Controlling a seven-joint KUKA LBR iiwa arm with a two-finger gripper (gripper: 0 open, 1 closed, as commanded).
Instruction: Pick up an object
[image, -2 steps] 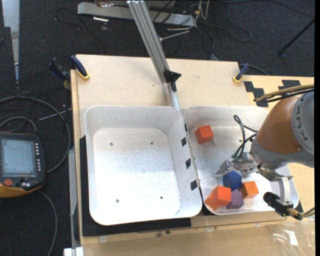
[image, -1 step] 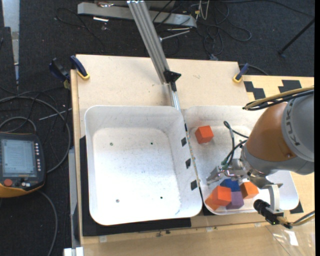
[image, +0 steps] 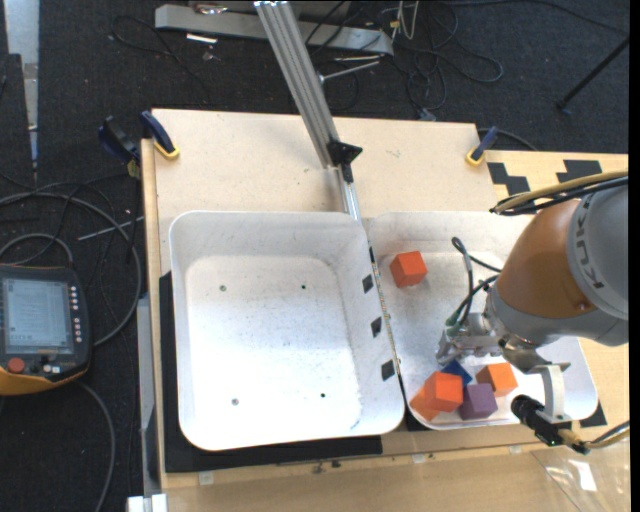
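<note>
A wooden bench (image: 260, 160) is seen from above at a slant, bearing two shallow white bins side by side. The left bin (image: 190, 300) lies toward nine o'clock of the bench centre; its floor is speckled with dark marks. The right bin (image: 430, 235) lies toward three o'clock and is partly covered by the grey arm (image: 570, 270), whose orange band sits above the wrist.

Within the right bin, one orange cube (image: 408, 268) is set apart at the bin's eleven o'clock. A cluster of blocks is gathered at the bin's six o'clock: a larger orange block (image: 437, 394), a purple block (image: 479, 400) just beside it toward three o'clock, a smaller orange block (image: 498, 378) at one o'clock of the purple one, and a blue block (image: 455, 370), mostly hidden, at twelve o'clock of the larger orange block.

The gripper (image: 462, 345) is lowered over this cluster, directly above the blue block. How wide it stands, and whether anything is held, cannot be told from this view, as the wrist and cabling obscure it.

A handheld control pendant (image: 40, 320) rests on the floor at nine o'clock of the bench.
</note>
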